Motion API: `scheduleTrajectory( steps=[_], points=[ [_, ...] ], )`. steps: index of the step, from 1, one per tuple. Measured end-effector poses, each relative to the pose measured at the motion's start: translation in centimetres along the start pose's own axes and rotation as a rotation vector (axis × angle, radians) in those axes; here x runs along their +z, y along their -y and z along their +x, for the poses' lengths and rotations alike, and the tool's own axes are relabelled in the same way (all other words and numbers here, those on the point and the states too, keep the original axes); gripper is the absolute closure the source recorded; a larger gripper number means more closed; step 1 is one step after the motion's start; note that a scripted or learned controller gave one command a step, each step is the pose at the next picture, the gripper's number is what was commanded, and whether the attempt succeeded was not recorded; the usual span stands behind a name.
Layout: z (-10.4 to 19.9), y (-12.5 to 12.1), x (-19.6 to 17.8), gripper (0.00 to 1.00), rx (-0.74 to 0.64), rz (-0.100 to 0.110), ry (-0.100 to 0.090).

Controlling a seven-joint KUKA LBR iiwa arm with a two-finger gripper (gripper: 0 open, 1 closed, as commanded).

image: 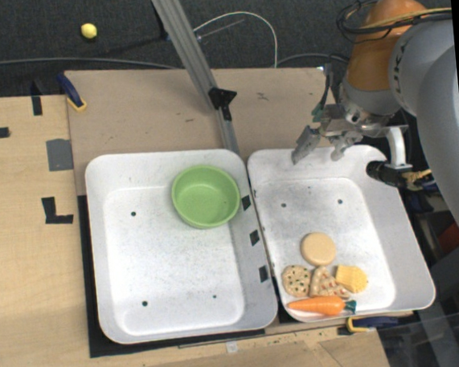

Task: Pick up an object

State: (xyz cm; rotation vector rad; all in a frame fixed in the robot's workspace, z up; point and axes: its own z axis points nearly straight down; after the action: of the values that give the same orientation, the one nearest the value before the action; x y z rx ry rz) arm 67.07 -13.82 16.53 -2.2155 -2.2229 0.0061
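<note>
1. Grey arm with orange band (375,60) comes in from the right side of the camera view; wrist sits above the far edge of the right shallow white plastic bin (377,205).
2. Two-finger claw (321,150) hangs over the far rim of that bin, fingers spread apart, nothing between them. One fingertip (299,156) points toward the bin's far-left corner, the other is near the middle of the far rim.
3. Pickable items are clustered in the near part of the right bin, well apart from the claw:
   - round tan biscuit-like disc (318,249), farthest of the group from the near rim;
   - small round brown-speckled cookie (295,280), left of the cluster;
   - pale lumpy cracker-like pieces (326,282), in the middle, touching the neighbours;
   - yellow wedge, cheese-like (352,277), on the right;
   - orange toy carrot (316,307), lying flat along the near rim, green tip to the right.
4. Left shallow white plastic bin (123,253) holds a light green round plastic bowl (206,195), upright, in its far-right corner close to the wall shared with the other bin.
5. Both bins sit side by side, touching, on the tan wood desk (21,199), which has black tape marks on the left.
6. Slanted grey metal pole (188,45) crosses the far part of the view and ends at a black clamp just beyond the gap between bins.
7. Small yellow ball (89,30) lies on the dark floor beyond the desk, far left.
8. Thin cables loop on the floor behind the desk near the arm.
</note>
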Motion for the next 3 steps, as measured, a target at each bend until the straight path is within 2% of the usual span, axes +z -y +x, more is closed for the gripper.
scheduleTrajectory(
  steps=[2, 3],
  points=[
    [0.1, 0.3, 7.5, 0.00, 0.003, 0.008, 0.002],
    [0.2, 0.3, 6.6, 1.00, 0.002, 0.008, 0.001]
  ],
)
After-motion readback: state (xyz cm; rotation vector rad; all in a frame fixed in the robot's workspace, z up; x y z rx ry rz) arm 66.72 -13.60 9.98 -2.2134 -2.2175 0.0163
